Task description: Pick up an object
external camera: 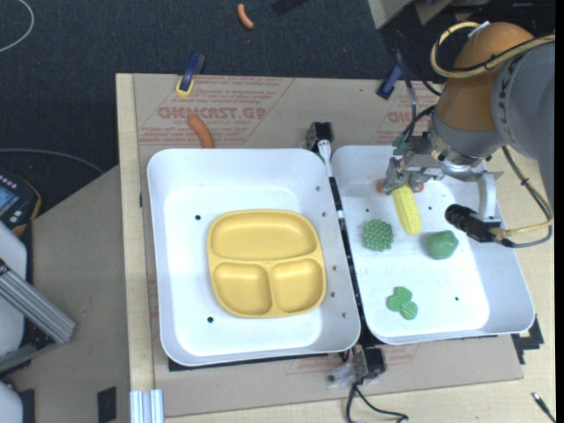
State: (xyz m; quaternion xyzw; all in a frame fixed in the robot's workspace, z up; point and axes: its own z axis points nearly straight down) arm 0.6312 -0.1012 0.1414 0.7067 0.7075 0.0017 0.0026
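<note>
In the right bin [504,300] lie a yellow corn cob [407,211], a bumpy green ball [378,234], a smooth green lump [441,244] and a small green broccoli-like piece [403,303]. A small orange piece [385,186] peeks out at the left of the gripper. My gripper [407,176] hangs low over the far end of the corn cob, at the back of the right bin. The wrist hides how it meets the cob. Nothing is visibly lifted.
The left bin [176,170] holds a yellow divided plate [264,261]. A black cable part [467,221] of the arm hangs over the right bin near the smooth lump. An orange sausage shape [202,130] and clamps [187,76] sit on the cardboard behind the bins.
</note>
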